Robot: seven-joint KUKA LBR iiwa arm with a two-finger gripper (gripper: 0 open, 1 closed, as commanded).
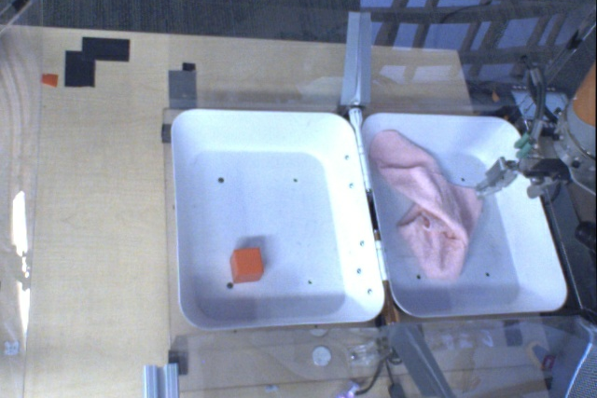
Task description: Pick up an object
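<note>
Now, no readable writing anywhere. Left bin, smooth white plastic with rounded corners, holds a small orange block near its front. Right bin holds a crumpled pink cloth, soft and folded. Gripper hangs just over the cloth's right edge; whether it's spread or closed, I can't tell.

Bright, even light from above; slightly soft picture.

The two white bins are brightly lit, nearly washed out on their floors, with soft grey shadows along their near walls. The orange block casts a small shadow beside itself. Pale glare streaks mark the clear panel at the left edge. Fine detail is slightly blurred throughout, more so toward the corners.
</note>
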